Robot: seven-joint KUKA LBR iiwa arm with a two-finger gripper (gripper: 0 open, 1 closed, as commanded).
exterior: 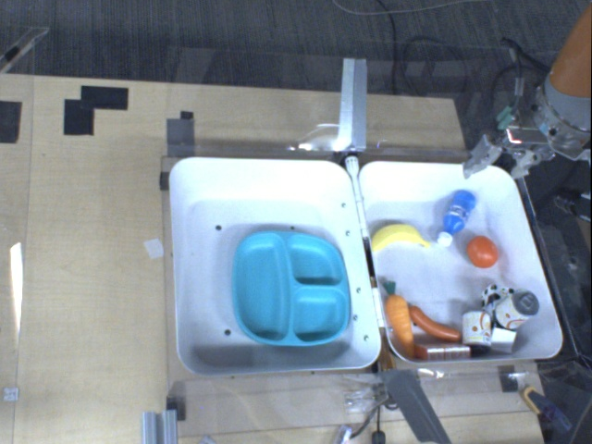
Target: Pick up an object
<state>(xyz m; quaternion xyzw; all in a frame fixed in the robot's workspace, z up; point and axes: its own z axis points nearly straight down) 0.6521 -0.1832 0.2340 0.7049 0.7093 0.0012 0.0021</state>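
While a blue divided plate (291,287) lay in the left bin (199,192), the right bin (532,220) held the banana (400,238), carrot (399,317), blue bottle (457,213) and orange ball (482,251); the gripper (504,158) hung spread and empty over that bin's far right corner.

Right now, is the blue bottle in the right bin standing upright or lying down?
Lying down. The blue bottle rests on its side on the floor of the right bin, its white cap end pointing toward the yellow banana.
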